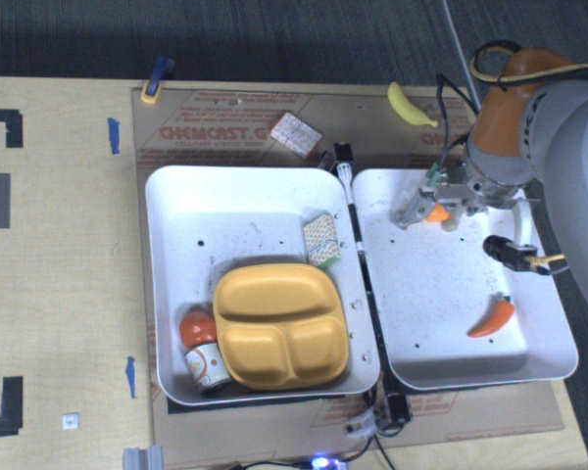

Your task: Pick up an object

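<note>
Orange piece (pixel 438 216) sits in the right bin (pixel 421 306), near its back wall, and my gripper (pixel 431 213) is down right on it. I cannot tell if my gripper is squeezing it or is loose. The piece is small, so I think it could pop out sideways or slip away when I lift. The back wall is close, so I might bump it if I wobble. The bin floor is white, flat and smooth with little dark specks. It looks slippery, so the piece could slide. There is lots of bare floor around it. An orange pepper (pixel 492 318) lies well apart, near the front. The left bin (pixel 176 223) holds a yellow tray (pixel 279 321) and a packet (pixel 320 238).
</note>
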